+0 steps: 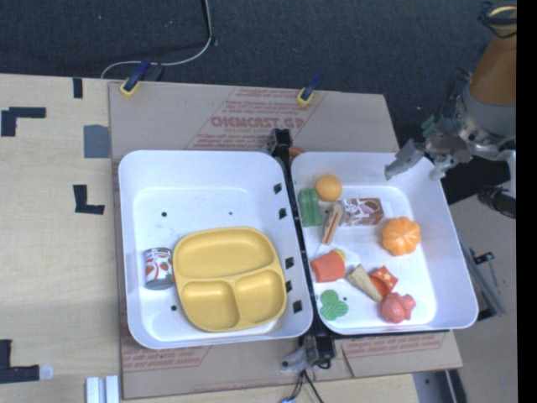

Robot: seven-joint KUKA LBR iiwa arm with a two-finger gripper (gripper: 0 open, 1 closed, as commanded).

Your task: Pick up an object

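Observation:
My gripper (417, 166) hangs over the far right corner of the right bin (449, 250), open, with nothing between its fingers. Below it in that bin lie an orange ball (328, 186), a green piece (309, 206), a hot dog (332, 222), a small printed packet (363, 211) and an orange pumpkin (400, 235). Nearer the front are a red-orange cup (328, 266), a cone (363, 282), a red piece (384, 276), a pink strawberry (396, 306) and a green clover shape (333, 306). The pumpkin is the closest to the gripper, roughly a hand's width in front of it.
The left bin (201, 175) holds a yellow divided plate (228, 277) and a small can (157, 268) at its left wall. A black divider (289, 217) runs between the bins. Both bins rest on a cardboard sheet (243, 120) clipped at the back.

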